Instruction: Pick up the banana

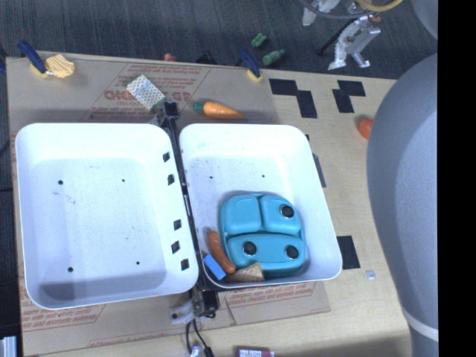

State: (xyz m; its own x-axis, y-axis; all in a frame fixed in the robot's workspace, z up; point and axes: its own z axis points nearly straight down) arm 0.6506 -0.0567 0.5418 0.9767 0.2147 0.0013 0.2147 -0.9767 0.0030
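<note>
Seemingly the banana is the small yellow piece at the table's far left corner, beside a blue clip and outside both bins. The tool hangs past the table's far right corner, well apart from it; whether it is open or closed, I cannot tell.

A brown cardboard-covered table fills most of the view, marked with black squares near its far right. Beyond its far edge lies dark grey floor with a ribbed texture, evenly lit.
</note>
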